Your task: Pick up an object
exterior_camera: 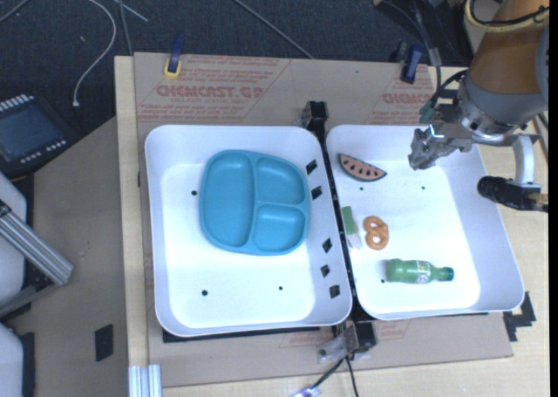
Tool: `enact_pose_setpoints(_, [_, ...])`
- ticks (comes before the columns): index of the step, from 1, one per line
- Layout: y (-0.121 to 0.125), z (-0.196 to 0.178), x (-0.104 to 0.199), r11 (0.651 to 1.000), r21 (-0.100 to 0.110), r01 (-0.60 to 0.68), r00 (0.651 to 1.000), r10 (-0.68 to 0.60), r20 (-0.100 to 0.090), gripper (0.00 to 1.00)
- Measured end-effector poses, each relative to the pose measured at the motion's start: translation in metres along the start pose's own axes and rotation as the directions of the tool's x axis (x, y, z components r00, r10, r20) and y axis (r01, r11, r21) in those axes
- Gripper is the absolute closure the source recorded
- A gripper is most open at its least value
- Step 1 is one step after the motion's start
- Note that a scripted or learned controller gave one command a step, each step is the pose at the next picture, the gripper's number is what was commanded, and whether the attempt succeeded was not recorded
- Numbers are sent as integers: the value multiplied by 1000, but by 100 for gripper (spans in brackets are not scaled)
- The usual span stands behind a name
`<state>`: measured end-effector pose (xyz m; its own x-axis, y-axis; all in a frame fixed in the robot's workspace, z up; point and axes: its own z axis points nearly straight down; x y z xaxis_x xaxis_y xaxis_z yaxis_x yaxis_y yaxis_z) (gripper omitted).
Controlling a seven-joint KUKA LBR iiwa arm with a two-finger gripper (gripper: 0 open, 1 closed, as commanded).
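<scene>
We see the table [131, 212] from above, carrying two shallow white bins side by side. The left bin [174, 290] holds a blue divided plate [255, 201], lying flat a little far of the bin's middle, with three compartments facing up.

The right bin [471, 238] holds the loose things. A watermelon slice [361, 168] lies near the bin's far left corner, its red face up and its dark rind along the near edge. Nearer to us, a small green stick [348, 222] lies against the bin's left wall, and just right of it sits a brown pretzel [376, 232]. Nearer still, a green bottle [418, 272] lies on its side with its cap pointing right, well apart from the bin's near rim.

The arm [510, 46] reaches in from the right, its orange band above the grey wrist. Our claw [425, 155] hangs over the far part of the right bin, to the right of the watermelon slice and apart from it. Nothing shows between its fingers, and we cannot tell whether they stand apart or together, since the tips are small and dark against the bin floor.

Two blue clamps [174, 57] grip the far edge of the table's board, and grey cables [96, 3] trail over the dark floor beyond.
</scene>
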<state>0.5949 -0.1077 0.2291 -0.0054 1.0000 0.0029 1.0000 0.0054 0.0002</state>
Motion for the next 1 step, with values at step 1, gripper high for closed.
enact_pose_setpoints(1, [-11, 10, 53, 1000, 3, -1, 1000, 1, 0, 100])
